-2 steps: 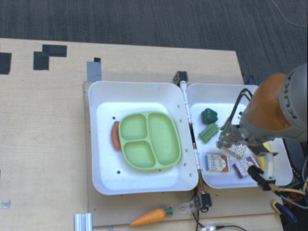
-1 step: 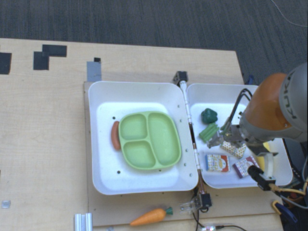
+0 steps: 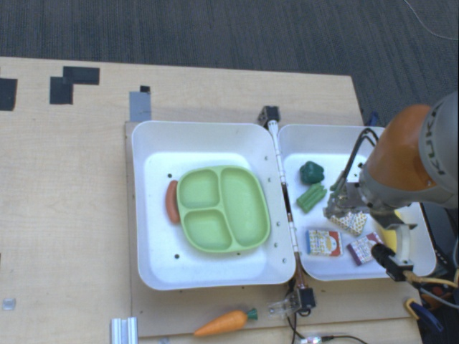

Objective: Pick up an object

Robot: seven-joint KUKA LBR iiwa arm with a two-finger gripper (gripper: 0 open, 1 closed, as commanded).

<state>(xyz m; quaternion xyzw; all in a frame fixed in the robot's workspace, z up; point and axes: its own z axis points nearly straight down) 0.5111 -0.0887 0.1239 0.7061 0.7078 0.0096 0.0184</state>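
A light green tray (image 3: 222,210) and a red-orange sausage (image 3: 172,201) lie in a white bin (image 3: 208,274); an orange carrot (image 3: 224,323) has a green tip.

I see the green divided plate (image 3: 222,210) in the left bin (image 3: 147,213), an orange-red sausage (image 3: 172,201) touching its left edge. Right of the plate, in the right bin (image 3: 326,138), the gripper (image 3: 343,210) hangs over a patterned packet (image 3: 351,223), beside a green vegetable (image 3: 311,197), a dark green piece (image 3: 311,170) and a small carton (image 3: 323,243). Below the plate, a carrot (image 3: 224,323) lies on the table (image 3: 64,213).
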